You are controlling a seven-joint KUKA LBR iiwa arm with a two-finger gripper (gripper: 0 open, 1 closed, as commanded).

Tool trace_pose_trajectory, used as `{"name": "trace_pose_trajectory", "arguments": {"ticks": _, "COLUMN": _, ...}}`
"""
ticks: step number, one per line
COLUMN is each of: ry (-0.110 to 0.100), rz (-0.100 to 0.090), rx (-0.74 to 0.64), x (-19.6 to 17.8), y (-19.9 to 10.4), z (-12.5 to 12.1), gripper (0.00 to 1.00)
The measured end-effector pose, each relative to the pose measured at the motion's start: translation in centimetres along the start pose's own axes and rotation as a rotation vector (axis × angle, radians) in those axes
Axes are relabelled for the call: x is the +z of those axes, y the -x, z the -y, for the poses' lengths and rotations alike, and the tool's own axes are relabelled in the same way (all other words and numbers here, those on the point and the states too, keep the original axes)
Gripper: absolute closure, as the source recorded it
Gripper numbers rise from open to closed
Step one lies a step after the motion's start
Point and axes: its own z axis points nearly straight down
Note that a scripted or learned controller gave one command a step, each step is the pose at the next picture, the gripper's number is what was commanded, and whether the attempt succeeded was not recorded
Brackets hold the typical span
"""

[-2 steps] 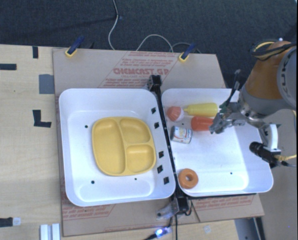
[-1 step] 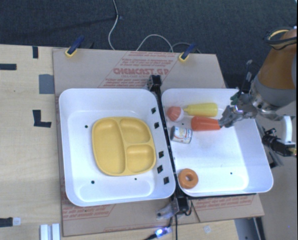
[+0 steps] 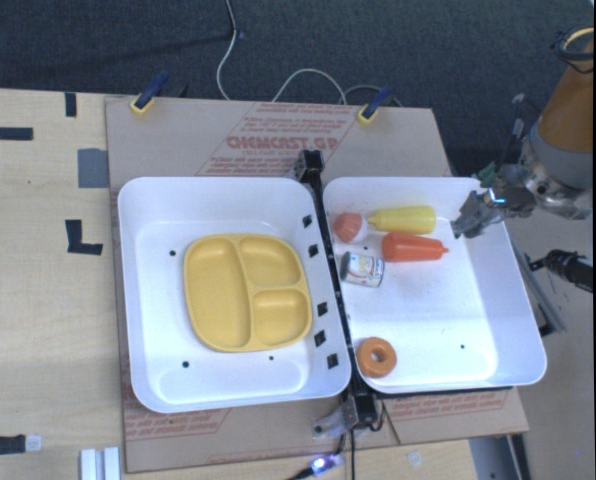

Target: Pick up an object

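Observation:
The right bin (image 3: 478, 363) holds a yellow corn-like piece (image 3: 402, 218), an orange carrot-like piece (image 3: 414, 249), a small pinkish ball (image 3: 348, 227), a small silver can (image 3: 363, 268) on its side and an orange doughnut ring (image 3: 377, 356). My gripper (image 3: 472, 216) hangs over the bin's right rim, to the right of the yellow and orange pieces and apart from them. Nothing shows between its fingers.
The left bin (image 3: 148, 278) holds a yellow divided plate (image 3: 246, 291). Both bins rest on a cardboard sheet (image 3: 268, 138) held by blue-and-yellow clamps (image 3: 149, 92). A white cable (image 3: 228, 48) runs across the dark floor behind. The arm's orange band (image 3: 573, 98) rises at the right edge.

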Motion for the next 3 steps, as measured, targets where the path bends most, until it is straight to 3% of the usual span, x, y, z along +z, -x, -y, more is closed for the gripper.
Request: {"name": "trace_pose_trajectory", "arguments": {"ticks": 3, "ry": -0.008, "rz": -0.003, "rx": -0.004, "x": 1.5, "y": -15.4, "z": -0.3, "gripper": 1.0}}
